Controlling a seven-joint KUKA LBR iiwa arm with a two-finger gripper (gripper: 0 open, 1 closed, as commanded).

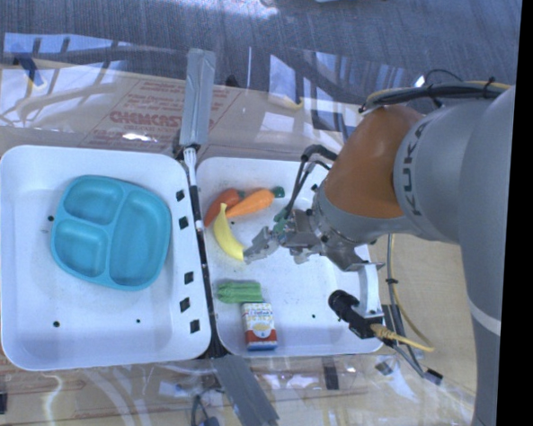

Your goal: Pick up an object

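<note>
My hand (263, 243) hangs low in the right bin (318, 332), and I cannot tell whether it is released or clenched. The banana (227, 235) lies just to its left, nearly touching, its long axis running up-and-down along the bin's left wall.

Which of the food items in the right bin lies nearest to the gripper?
The yellow banana: its lower end lies just left of the gripper. The carrots, green vegetable and carton lie farther away.
</note>
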